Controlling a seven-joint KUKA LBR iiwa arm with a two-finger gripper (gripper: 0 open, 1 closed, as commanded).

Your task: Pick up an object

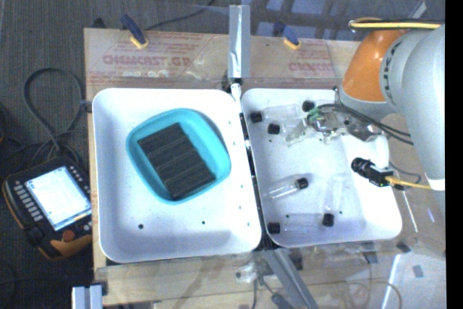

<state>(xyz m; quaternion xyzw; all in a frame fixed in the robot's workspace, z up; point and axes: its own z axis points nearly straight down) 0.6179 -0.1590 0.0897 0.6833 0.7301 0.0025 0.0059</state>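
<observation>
We look down on two white bins side by side on the surface [155,54]; the right bin [376,224] is our landmark. Inside it lie several clear vials with black caps: one vial [288,187] near its middle, a cluster [295,125] toward its far edge, another [331,200] toward its near edge. We judge them light, rigid, slick and breakable, best taken across the barrel rather than by the cap. The arm [405,83] reaches in from the bin's right, its orange band above the far right corner, and the end effector [329,123] hangs low by the far cluster; we cannot tell how it is set. In the left bin [108,228] rests a blue tray [137,148] holding a dark ribbed block [176,158].
</observation>
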